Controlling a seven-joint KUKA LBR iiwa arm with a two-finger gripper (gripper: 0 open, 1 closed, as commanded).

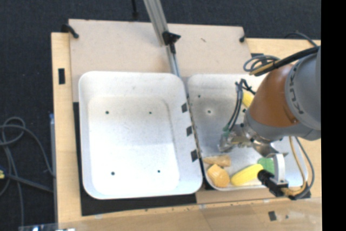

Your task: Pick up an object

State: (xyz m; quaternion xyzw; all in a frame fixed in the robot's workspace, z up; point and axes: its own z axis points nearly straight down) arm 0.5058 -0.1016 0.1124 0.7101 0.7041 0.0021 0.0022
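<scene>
— Objects for the pick lay bunched in the right bin's (208, 96) near corner: a tan piece (217, 160), an orange block (218, 175) just nearer than it, a yellow banana-like piece (246, 175) to their right, and something green (266, 164) half hidden under the arm (281, 100). Another bit of yellow (247, 99) peeked out farther back, beside the orange band.

— And the gripper?

— The gripper (233, 142) hung low over that bin, just beyond the tan piece. Whether it was spread or pressed together I could not tell — the wrist and cables covered it. Nothing showed between its tips.

— So what could have gone wrong?

— Crowding, mostly. The tan piece, block and banana sat touching or nearly so, hard against the near wall. A descent there could have landed on two things at once, or nudged one aside instead of straddling it.

— The wall itself?

— A risk too. A tip coming down close to the rim might have struck the wall or the divider edge between the bins — and the banana's rounded skin looked likely to squirt out of a pinch.

— The left bin (135, 132)?

— Well apart, no part in it.
</scene>
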